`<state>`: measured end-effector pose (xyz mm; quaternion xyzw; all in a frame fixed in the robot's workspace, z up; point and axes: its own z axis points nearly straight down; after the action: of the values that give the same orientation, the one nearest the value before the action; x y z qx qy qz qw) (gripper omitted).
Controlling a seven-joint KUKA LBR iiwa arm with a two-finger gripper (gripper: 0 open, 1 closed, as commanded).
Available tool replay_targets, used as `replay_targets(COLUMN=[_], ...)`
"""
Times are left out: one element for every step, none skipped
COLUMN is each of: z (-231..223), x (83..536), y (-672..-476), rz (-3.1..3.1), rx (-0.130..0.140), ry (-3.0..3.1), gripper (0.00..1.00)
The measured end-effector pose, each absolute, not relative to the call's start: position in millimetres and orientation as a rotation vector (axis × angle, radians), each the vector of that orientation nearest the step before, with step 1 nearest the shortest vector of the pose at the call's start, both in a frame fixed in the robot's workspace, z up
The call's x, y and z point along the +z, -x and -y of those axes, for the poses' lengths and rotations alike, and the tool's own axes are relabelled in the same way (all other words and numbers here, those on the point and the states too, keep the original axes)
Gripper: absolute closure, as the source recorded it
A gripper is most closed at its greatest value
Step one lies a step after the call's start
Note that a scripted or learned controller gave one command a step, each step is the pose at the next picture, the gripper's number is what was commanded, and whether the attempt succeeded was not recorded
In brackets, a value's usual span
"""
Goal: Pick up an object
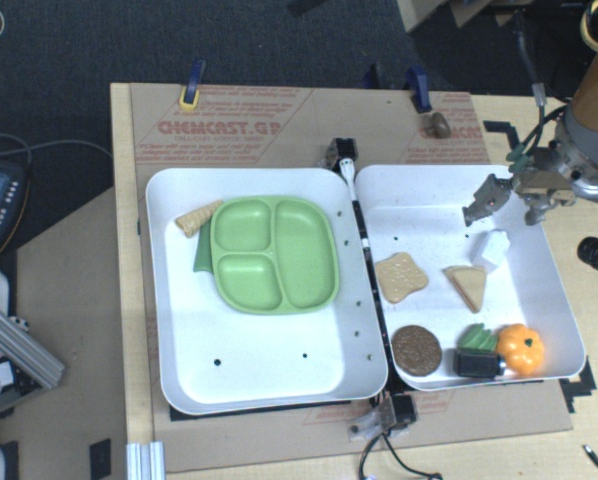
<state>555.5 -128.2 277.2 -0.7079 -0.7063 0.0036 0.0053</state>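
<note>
Clearly a robotics lab here. Tabletop [129, 268] of raw board, protective film stamped with a maker's name, pinned down by clamps [191, 86] along the far edge. Two white bins [169, 298] bolted side by side. Loose cables [49, 153] trailing over dark carpet [129, 18] at left, aluminium framing [19, 343] near left.

**Open floor in both bins, clutter toward the near right**

The left bin [169, 298] is open along its near half; the green tray [275, 253] fills its far middle. The right bin [419, 193] is bare at its far left; bread [400, 277], wedge [468, 287], cookie [417, 349] and pumpkin [521, 349] crowd its near part.
</note>
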Motion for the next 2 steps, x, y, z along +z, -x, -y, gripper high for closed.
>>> replay_targets(z=[128,130], x=[283,220], y=[-557.4,-555.8], rz=[2.221,2.216], rx=[0.001,0.005], ry=[2.220,2.219], gripper=[0.00,0.00])
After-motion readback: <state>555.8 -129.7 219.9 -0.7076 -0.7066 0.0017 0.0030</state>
